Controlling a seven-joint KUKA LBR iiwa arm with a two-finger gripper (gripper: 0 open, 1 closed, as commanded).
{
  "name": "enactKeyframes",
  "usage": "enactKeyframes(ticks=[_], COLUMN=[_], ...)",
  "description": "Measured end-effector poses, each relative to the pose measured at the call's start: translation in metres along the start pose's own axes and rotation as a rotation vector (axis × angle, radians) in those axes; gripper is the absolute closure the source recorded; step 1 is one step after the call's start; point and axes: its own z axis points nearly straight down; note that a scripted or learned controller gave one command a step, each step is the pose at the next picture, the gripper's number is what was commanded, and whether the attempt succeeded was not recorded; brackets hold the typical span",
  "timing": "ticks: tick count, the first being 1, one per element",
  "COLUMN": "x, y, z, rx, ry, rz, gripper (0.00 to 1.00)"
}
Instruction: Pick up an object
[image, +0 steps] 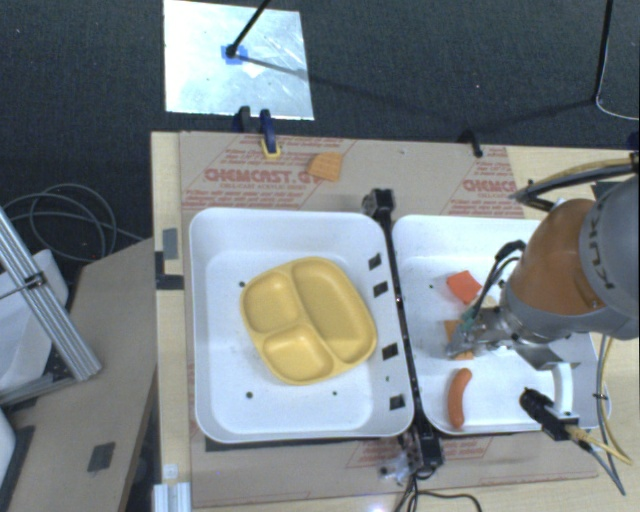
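A yellow three-compartment plate (308, 319) lies in the left bin (215, 250). In the right bin (430, 245) I see an orange-red wedge (462, 286), a small orange piece (452, 328) and a brown sausage (459, 396) near the front wall. My gripper (462, 343) reaches down into the right bin from the right, just left of the wrist, right beside the small orange piece and above the sausage. Its tips are low over the bin floor and partly hidden by the wrist.
A black divider with clips (390, 300) runs between the two bins. A tan piece (325, 166) lies on the cardboard behind the left bin. A shiny sheet (238, 60) lies on the floor at the back.
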Motion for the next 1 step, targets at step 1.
enactKeyframes(ticks=[1], x=[0.0823], y=[0.0530], z=[-0.0945], rx=[-0.008], ry=[0.002], rz=[-0.011], gripper=[1.00])
